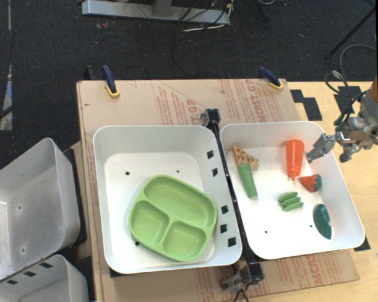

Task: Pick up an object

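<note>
A robotics lab or test bay is suggested rather than a home. Two white bins are set side by side on a cardboard sheet fixed at its far edge by clamps, cables are trailed over dark carpet, and spare white tubs are stacked at the left.

At the tabletop's right edge, the claw is grey metal with dark fingers, on a pale silvery wrist block with thin cables looping above it
</note>
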